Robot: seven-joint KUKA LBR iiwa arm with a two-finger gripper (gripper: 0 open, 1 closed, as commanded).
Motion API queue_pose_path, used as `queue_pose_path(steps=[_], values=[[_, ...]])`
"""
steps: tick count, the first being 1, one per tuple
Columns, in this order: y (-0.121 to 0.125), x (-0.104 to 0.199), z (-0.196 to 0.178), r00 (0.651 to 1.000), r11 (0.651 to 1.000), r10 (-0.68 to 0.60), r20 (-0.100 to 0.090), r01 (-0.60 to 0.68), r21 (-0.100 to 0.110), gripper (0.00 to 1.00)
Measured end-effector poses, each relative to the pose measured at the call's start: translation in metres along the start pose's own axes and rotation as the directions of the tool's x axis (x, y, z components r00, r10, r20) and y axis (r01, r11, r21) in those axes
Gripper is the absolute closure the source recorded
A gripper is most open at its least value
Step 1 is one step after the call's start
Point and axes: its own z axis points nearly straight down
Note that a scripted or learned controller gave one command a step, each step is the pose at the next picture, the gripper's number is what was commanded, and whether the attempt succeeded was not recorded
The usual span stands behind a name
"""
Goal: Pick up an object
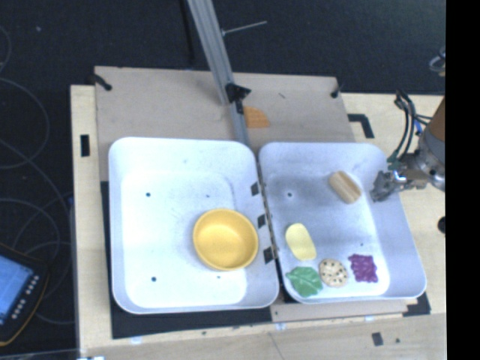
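- One gripper (384,186) is what I see at the right rim of the right bin (390,231), reaching in from the right edge; I cannot tell its state from this angle.
- Nearest to it, I see a tan cylinder-shaped piece (345,187) lying tilted on the floor of the right bin, just beside the gripper and apart from it.
- Farther down the same bin I see a pale yellow oval piece (300,241) near the bin's left wall.
- Along the front of that bin I count three pieces in a row: a green leaf-shaped piece (304,280), a round speckled cookie (333,272), and a purple bunch of grapes (364,268).
- I see the left bin (150,201) touching the right one along their shared edge; it holds a yellow bowl (225,238), upright, near its right wall.
- Both bins sit on the bench (300,103), and I see an orange patch (256,118) on the board behind them, beside a slanted grey rail (210,36).
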Motion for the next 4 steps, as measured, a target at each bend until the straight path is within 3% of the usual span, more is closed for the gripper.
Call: queue_pose_path(steps=[2,4], values=[[0.035,0.104,-0.019,1.0,1.0,-0.005,-0.004,0.005,0.004,1.0],[0.067,0.195,-0.011,1.0,1.0,-0.003,-0.003,0.003,0.005,1.0]])
